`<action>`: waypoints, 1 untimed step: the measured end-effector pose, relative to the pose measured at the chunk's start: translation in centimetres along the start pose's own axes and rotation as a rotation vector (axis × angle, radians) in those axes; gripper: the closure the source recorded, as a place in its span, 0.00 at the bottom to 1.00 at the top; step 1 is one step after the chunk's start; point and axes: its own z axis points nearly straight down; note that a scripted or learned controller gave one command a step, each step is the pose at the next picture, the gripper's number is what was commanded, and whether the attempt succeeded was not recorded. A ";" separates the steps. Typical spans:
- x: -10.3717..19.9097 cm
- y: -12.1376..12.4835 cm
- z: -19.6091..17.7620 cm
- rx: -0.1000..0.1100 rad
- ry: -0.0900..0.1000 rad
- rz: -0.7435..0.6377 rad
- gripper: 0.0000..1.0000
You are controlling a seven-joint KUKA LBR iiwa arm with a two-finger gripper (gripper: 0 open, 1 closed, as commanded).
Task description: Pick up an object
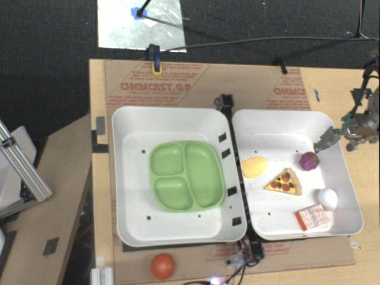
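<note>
Nothing is picked up yet. My gripper hovers over the top right rim of the right bin; whether it is released or clenched I cannot tell. The purple ball, nearest candidate, lies in that bin just below me, untouched.

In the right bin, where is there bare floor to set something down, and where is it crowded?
Free: the back strip of the right bin, behind the yellow piece, and the front-left corner below the pizza slice. Crowded: the right side, where the purple ball, white egg and red-and-white packet cluster, with the claw at the right rim.
</note>
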 end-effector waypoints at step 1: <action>-0.7 -0.7 4.9 0.002 0.001 0.002 0.00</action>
